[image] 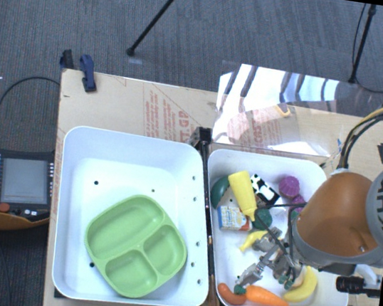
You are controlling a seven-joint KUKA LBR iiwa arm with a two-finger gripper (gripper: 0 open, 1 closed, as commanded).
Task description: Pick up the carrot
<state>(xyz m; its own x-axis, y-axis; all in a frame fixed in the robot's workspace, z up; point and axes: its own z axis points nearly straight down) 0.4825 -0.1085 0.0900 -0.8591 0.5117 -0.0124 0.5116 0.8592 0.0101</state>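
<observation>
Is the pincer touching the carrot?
Cannot tell. In the camera view the pincer sits just above the carrot, too close and blurry to show contact or a gap.

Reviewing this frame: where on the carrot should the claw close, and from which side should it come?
Likely across the carrot's thick orange middle, coming from above. It lies flat, lengthwise along the right bin's near wall, tapering rightward toward the banana, so fingers should straddle its short width.

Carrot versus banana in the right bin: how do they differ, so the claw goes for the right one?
The carrot is orange, tapered and lies flat along the bin's near wall. The banana is yellow, curved and sits farther right, partly under the arm. The carrot has a green tip; the banana has none. Both lie in the right bin.
</observation>
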